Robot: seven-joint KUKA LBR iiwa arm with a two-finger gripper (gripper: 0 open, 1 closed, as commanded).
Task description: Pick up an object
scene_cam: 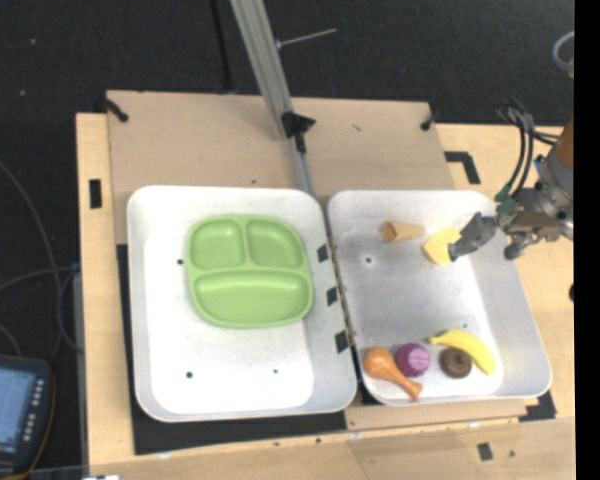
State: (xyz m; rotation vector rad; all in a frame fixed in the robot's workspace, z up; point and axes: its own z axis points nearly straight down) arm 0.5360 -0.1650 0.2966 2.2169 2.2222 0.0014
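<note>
The bench (180, 148) held two white bins side by side. The left bin (160, 368) carried a green plate (250, 271) with three sections, sitting in the bin's upper middle, a bit nearer the top edge than the bottom.

The right bin (410, 308) held the small toy foods. A tan wedge (401, 232) lay near the top edge of that bin. Just beside it, toward the right edge, sat a yellow block (439, 247). Along the bottom edge lay four things in a row: an orange pear shape (390, 368) closest to the bottom left corner, then a purple ball (413, 358) touching it, then a brown round thing (456, 363), and a banana (467, 348) curving around the brown thing toward the bottom right corner.

The arm reached in over the right edge of the right bin. Its gripper (492, 236) hung near the top right corner. The two dark fingers (472, 236) were spread apart, one pointing down at the yellow block and seeming to touch it, the other out past the bin's right edge. Nothing sat between them.

A metal pole (265, 58) leaned across the top of the bench, ending between the two bins.
</note>
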